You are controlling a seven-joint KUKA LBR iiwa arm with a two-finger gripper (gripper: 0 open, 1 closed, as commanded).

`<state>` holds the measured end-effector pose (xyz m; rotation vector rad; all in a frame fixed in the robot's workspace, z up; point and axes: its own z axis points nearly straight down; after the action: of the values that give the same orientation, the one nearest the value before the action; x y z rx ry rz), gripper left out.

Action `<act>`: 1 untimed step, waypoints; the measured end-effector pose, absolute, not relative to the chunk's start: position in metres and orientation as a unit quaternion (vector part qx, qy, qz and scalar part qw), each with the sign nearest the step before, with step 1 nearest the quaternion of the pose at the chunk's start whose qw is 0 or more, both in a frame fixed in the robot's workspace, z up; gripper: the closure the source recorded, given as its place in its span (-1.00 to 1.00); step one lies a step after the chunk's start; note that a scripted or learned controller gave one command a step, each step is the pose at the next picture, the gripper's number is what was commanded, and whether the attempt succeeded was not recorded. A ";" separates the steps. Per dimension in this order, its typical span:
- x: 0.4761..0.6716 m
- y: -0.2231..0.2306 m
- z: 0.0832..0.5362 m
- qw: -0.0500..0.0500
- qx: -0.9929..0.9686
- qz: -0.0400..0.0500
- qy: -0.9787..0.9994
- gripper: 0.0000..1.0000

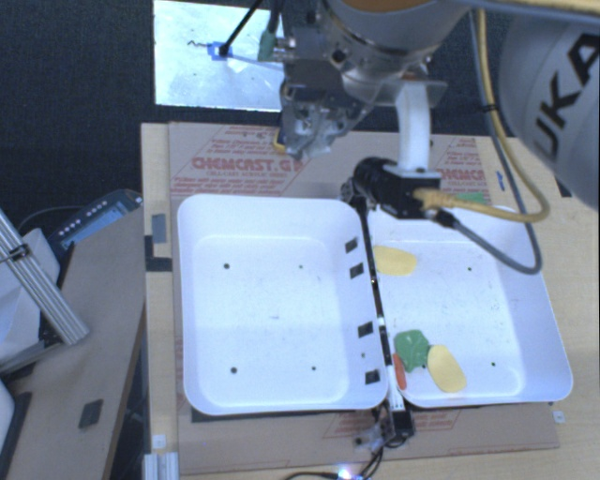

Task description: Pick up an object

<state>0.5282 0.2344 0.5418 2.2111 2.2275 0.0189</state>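
Two bins sit side by side on the bench (112, 309). The right bin (525, 319) holds four things: one (395, 262) near its back left, three clustered (412, 347) (446, 368) (400, 373) at front left. The gripper (305, 131) hangs behind the left bin (272, 309).

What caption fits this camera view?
Robot gripper hovers behind two white bins; yellow and green objects lie in the right bin.

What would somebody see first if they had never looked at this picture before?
Probably the big grey robot arm reaching in along the top, with its pincer hanging above the far edge of the left bin. Next come the bright bits in the right bin: a yellow piece near its far left side, and a green piece beside another yellow piece near the front. A yellow cable curls over the right bin's far edge.
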 end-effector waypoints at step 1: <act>0.485 0.234 0.535 -0.001 0.705 0.000 0.709 1.00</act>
<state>0.4845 0.2342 0.5352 2.2151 2.2294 0.0015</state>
